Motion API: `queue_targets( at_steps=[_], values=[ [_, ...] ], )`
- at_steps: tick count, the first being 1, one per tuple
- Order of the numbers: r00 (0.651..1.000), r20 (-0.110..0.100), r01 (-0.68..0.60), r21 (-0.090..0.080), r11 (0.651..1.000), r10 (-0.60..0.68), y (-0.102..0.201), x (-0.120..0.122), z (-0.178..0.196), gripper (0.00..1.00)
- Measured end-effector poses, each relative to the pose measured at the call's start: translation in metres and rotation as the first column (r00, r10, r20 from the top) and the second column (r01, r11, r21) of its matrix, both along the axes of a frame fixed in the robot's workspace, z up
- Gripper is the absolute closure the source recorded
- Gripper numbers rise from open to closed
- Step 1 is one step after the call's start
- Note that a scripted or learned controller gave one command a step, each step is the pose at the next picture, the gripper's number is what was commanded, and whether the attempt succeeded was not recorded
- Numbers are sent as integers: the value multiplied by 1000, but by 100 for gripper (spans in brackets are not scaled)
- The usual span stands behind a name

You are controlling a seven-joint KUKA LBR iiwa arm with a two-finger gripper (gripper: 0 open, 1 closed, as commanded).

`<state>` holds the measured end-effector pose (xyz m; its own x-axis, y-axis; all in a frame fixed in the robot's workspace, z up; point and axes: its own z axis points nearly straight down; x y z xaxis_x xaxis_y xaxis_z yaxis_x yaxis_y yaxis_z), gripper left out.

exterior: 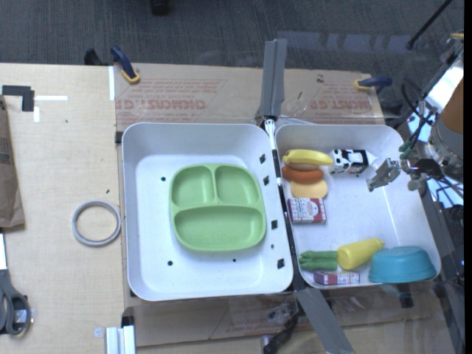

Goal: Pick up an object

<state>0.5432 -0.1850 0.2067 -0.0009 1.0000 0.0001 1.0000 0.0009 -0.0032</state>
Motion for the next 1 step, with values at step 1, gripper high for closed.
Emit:
queue_targets(
  at_steps=[1],
  values=[
    [993, 1, -114, 0, 993, 114, 45, 46, -70, 0]
  ],
)
